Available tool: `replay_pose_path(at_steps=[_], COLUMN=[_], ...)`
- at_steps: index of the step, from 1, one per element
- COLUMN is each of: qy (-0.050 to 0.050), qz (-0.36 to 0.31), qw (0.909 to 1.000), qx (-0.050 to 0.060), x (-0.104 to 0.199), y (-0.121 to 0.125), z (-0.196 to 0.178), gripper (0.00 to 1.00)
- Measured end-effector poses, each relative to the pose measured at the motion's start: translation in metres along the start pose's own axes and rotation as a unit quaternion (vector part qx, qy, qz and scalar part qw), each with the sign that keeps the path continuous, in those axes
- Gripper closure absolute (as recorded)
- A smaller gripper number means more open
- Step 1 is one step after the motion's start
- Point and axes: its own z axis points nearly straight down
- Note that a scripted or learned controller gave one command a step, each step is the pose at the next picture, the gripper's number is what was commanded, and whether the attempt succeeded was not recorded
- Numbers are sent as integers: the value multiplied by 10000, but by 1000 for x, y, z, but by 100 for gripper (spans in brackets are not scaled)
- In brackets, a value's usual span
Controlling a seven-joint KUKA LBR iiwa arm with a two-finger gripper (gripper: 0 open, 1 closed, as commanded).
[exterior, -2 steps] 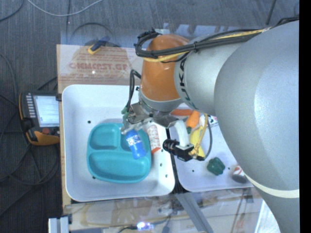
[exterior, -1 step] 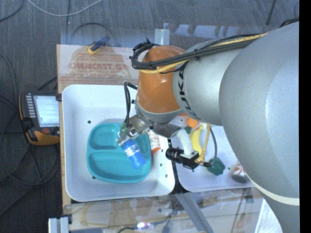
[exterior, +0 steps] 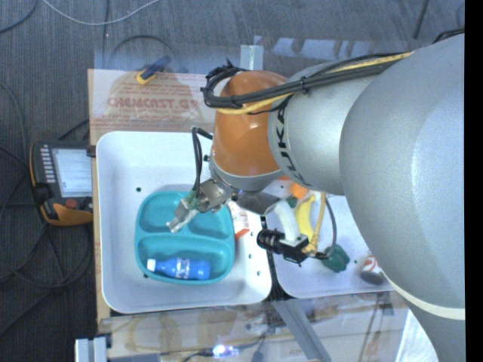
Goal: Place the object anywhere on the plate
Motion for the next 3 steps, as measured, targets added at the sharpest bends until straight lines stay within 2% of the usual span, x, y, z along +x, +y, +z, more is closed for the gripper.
replay_pose_path(at_steps=[1, 2, 3], qy=[-28, -16, -21], qz=[2928, 2061, 2049], qw=[9562, 9785, 9788], qx=[-10, 8, 30], x=[24, 49, 50], y=[-39, -17, -17], z=[-117, -61, -69], gripper=[0, 0, 100])
